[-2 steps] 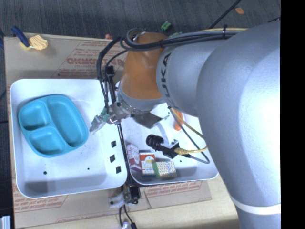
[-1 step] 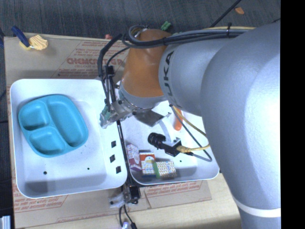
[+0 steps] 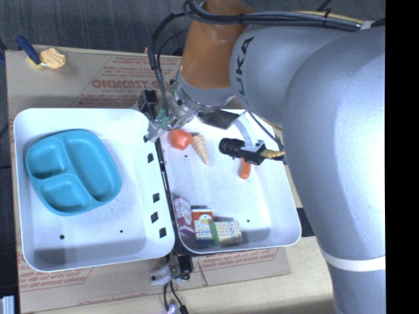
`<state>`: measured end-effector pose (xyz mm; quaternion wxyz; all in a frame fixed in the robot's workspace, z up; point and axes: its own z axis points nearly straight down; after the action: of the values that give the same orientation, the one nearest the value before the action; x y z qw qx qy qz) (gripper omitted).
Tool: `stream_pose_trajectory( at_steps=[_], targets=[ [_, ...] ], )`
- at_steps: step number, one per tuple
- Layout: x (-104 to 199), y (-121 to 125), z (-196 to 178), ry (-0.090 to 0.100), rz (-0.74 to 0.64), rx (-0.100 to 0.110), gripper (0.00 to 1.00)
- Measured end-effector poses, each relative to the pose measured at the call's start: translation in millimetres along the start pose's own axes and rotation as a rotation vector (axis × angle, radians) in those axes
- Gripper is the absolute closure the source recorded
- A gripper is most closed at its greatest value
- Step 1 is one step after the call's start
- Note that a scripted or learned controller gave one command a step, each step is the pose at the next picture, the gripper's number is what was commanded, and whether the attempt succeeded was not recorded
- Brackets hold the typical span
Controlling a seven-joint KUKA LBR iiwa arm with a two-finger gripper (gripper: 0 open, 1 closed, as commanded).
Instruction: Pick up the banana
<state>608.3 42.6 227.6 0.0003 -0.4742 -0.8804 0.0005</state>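
Big grey arm [image 3: 314, 110] sweeps in, covering the right bin's [image 3: 275, 231] far right corner. Left bin [image 3: 85, 250] carries a blue divided plate [image 3: 71, 170] by its left edge. The gripper [image 3: 160, 120] hangs over the right bin's far left corner; how its tool stands, I cannot tell. Small boxes [image 3: 206, 226] sit along the near edge. No telling which item is the banana. Orange lump [image 3: 180, 139] lies beside the gripper.

The bench [image 3: 118, 77] is covered with brown cardboard. On it stand two white bins [image 3: 85, 247] side by side.
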Motion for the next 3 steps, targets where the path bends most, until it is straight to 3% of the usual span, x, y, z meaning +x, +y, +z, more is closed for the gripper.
stream_pose_trajectory(
  at_steps=[1,2,3],
  targets=[
    [-63,14,15,-0.001,-0.148,-0.001,1.00],
    [-128,-34,34,0.002,0.248,0.002,1.00],
    [-41,-11,33,0.003,0.443,0.004,1.00]
  ],
)
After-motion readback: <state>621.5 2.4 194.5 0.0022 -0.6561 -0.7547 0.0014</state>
